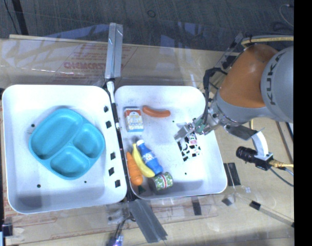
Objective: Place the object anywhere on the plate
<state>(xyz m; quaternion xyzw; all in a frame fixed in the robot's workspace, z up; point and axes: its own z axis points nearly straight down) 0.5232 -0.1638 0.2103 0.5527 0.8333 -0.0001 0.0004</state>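
Several objects are lying in the right bin [210, 181] while I am hovering my pincer [188, 135], whose state I cannot tell, over a black-and-white item [191, 149], so picking comes first, then carrying left to the blue plate [66, 142].

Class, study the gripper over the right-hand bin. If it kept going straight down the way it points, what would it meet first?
Most likely the small black-and-white spotted object lying just beneath the gripper, before the right bin floor. Depth is hard to judge from above.
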